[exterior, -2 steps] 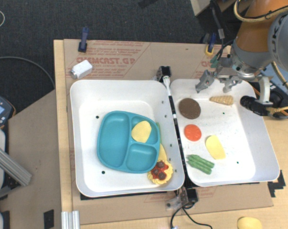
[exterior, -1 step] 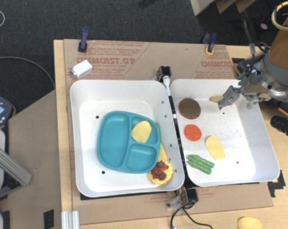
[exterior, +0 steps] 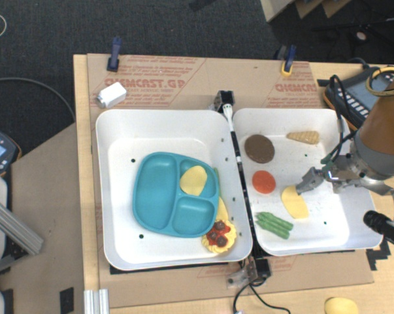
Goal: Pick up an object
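My gripper (exterior: pixel 312 178) hung low over the right bin (exterior: pixel 334 234), reaching in from the right, its tip just above and beside the yellow slice (exterior: pixel 295 203). Whether the fingers were spread or pressed together, I could not tell; nothing showed pinched between them. I judged the yellow slice the likely target, since it lay nearest the tip, flat on the bin floor and apart from its neighbours, which left room to come down around it.

Count, right bin: five loose items.
- one brown disc (exterior: pixel 259 148)
- one tan cone (exterior: pixel 303 137), near the far wall
- one red disc (exterior: pixel 264 182)
- the yellow slice
- one clump of green beans (exterior: pixel 274 224), near the front

Count, left bin (exterior: pixel 115 241): one blue tray (exterior: pixel 161 195) with three compartments. One yellow piece (exterior: pixel 194 180) sat in its upper right compartment. One pizza slice (exterior: pixel 219 233) with red topping leaned against the tray's lower right edge, half on the bin floor.

Two bins in all, side by side, sharing a middle rim. The right bin's items lay well spread, none stacked, so each looked reachable from above. The pick was not yet made.
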Tool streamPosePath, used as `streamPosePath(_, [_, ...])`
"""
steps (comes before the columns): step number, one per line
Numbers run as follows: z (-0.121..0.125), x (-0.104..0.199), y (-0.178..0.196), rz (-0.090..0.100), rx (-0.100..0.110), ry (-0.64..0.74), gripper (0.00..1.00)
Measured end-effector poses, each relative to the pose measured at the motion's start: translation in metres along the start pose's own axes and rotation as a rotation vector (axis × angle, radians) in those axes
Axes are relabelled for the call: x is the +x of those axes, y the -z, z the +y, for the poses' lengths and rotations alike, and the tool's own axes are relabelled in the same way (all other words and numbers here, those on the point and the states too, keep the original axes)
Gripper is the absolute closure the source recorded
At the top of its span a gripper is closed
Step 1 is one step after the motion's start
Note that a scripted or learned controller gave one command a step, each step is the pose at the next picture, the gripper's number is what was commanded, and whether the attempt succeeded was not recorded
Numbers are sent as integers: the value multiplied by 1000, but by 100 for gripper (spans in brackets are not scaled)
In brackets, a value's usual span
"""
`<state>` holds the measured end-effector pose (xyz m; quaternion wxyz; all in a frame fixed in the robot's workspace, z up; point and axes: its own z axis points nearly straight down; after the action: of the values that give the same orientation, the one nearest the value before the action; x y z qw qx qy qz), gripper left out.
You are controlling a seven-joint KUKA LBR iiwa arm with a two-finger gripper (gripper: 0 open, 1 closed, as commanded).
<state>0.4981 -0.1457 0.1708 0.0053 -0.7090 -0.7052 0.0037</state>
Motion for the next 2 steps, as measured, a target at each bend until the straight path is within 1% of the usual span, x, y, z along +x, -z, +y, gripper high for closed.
streamPosePath(1, [-18,-80,-73,5,-6,2,0])
streamPosePath(2, [-17,-79,64,-9,-27,6,0])
